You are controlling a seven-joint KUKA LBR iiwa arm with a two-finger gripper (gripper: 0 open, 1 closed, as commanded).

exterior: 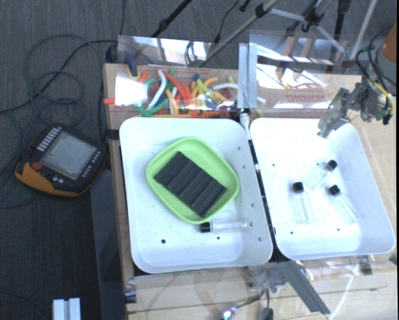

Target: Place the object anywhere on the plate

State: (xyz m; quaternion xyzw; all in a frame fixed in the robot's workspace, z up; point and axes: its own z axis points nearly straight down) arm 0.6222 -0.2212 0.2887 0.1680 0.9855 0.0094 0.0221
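The green plate (161,164) sits in the left bin (136,199), ready to catch things. A dark ridged slab (189,181) lies on it. One clear vial (223,227) rests just beside the plate, not on it. In the right bin (373,232), three more vials (299,199) wait to be picked. The gripper (327,127) hangs above that bin's far edge; I cannot tell how its grip is set, and nothing shows in it.
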